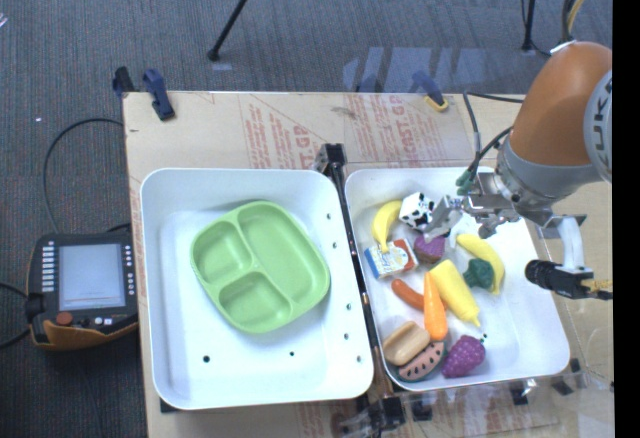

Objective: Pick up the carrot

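The carrot (434,307) lay in the right bin (540,336), upright between a small orange sausage (407,294) on its left and a yellow bottle (455,290) on its right. The tool (470,209) hung over that bin's far part, well apart from the carrot; whether it was wide or narrow could not be told.
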Robot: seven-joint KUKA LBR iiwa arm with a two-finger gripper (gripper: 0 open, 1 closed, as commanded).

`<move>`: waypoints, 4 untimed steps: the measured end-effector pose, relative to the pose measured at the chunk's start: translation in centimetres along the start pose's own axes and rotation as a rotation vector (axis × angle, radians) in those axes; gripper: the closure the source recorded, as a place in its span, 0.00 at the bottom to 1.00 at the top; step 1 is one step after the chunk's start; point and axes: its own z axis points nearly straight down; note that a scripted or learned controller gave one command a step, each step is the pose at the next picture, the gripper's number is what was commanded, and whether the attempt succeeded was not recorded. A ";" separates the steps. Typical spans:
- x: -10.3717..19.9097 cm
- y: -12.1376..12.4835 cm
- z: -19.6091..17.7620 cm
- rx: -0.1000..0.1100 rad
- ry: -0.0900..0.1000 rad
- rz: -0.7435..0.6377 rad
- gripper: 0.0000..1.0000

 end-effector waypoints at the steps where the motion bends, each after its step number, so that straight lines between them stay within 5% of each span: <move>1: -0.1 -5.3 11.3 0.010 0.004 -0.111 0.00; 2: -0.5 -5.1 10.2 0.008 0.005 -0.099 1.00; 3: 5.7 -2.6 2.0 -0.002 0.001 0.341 1.00; 4: 15.7 -4.2 2.4 0.006 0.000 0.398 1.00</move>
